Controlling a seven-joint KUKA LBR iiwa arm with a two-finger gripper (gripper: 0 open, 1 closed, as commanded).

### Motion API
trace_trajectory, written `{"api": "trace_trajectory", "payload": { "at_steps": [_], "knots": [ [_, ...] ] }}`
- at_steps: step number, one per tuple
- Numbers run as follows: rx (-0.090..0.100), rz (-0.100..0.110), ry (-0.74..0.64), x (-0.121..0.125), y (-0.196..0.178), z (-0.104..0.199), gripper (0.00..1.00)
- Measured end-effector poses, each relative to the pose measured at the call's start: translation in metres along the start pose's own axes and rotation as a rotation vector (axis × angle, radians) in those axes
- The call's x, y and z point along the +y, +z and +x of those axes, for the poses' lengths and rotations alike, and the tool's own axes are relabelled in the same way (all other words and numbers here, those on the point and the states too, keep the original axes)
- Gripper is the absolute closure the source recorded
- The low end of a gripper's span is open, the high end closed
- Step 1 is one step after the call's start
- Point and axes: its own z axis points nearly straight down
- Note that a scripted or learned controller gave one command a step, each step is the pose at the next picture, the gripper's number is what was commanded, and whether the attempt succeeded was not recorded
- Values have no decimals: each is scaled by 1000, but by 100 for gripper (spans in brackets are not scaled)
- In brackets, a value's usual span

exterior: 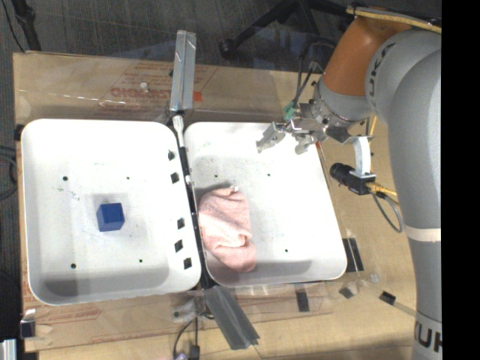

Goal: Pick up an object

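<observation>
Pink cloth (225, 227), crumpled into a soft heap, is lying in the right bin (300, 201), pressed up against the divider where the 2 bins are meeting and reaching toward that bin's near wall. Relative to this cloth, the gripper (285, 139) is hanging well apart, above the far part of the same bin and off to the right, with its 2 fingers (267, 141) standing spread and nothing sitting between them. Behind the gripper, the grey arm (409, 126) with its orange band (352, 55) is reaching in from the right side. On the other side of the cloth, across the divider, a small blue cube (110, 216) is resting on the floor of the left bin (45, 163), well apart from the cloth. Both bins are sitting side by side on the wooden bench (90, 81), touching along their shared edge. Beyond the bench, past the cloth's far side, the legs of a black chair (277, 13) are showing on the grey floor.
</observation>
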Motion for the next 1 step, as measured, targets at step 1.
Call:
{"api": "trace_trajectory", "payload": {
  "at_steps": [1],
  "knots": [
    [0,-2,142,16,118,19,0]
  ]
}}
